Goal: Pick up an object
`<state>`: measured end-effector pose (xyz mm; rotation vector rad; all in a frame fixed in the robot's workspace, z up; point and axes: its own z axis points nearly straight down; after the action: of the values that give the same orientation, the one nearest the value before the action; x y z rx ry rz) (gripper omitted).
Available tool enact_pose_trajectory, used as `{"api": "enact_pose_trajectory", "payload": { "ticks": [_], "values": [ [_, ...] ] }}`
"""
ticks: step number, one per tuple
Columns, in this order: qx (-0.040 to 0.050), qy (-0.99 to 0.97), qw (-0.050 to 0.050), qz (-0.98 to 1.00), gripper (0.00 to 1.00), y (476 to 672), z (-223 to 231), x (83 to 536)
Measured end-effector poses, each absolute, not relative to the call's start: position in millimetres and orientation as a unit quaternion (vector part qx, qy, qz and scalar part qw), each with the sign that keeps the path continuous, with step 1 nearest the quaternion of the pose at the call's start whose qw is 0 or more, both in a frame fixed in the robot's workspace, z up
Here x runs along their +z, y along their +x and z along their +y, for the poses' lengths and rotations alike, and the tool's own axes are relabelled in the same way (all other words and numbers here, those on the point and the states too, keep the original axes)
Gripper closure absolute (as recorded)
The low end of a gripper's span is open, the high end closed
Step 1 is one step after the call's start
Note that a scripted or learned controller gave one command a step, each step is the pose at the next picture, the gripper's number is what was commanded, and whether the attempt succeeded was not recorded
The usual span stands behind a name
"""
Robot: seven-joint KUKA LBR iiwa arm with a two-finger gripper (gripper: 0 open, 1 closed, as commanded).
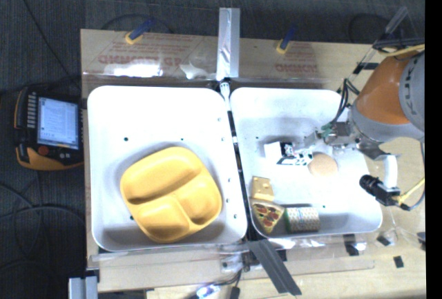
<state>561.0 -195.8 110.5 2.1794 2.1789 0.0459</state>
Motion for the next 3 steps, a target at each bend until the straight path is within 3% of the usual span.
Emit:
{"api": "enact_pose_trajectory", "payload": {
  "ticks": [1,2,3],
  "values": [
    [0.0032,0.771,0.005,0.637,0.00,600.6,-210,126],
    [0.0155,0.731,0.025,0.682,0.00,549.1,-199,113],
    [0.0095,0.696,0.024,0.717,0.00,596.4,-158,110]
  ]
}}
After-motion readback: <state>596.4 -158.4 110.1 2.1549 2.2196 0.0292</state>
